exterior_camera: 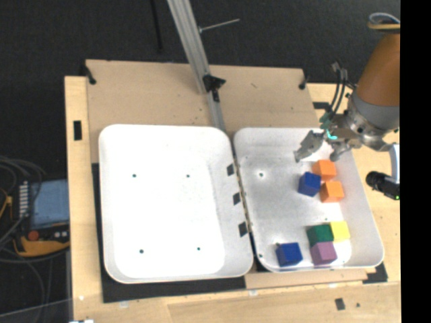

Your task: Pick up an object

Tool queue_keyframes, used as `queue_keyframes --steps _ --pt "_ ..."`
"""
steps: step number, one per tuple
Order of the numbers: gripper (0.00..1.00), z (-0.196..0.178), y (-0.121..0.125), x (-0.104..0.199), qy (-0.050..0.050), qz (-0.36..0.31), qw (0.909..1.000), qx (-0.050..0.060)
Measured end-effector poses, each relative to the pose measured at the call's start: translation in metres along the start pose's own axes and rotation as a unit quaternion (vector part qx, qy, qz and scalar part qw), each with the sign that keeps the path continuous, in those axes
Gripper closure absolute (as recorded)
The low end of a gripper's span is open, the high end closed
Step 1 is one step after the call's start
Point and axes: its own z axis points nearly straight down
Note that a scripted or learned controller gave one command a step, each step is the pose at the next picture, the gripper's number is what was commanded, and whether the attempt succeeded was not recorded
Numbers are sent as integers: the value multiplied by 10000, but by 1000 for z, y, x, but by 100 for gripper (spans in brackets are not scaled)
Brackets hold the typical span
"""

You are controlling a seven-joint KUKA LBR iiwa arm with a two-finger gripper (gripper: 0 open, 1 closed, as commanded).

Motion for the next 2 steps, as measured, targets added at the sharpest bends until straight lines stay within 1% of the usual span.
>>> queue_keyframes --steps 1,2 --pt "0 60 3 4 -13 14 10000 30" --pt "0 106 0 11 -23 22 10000 2"
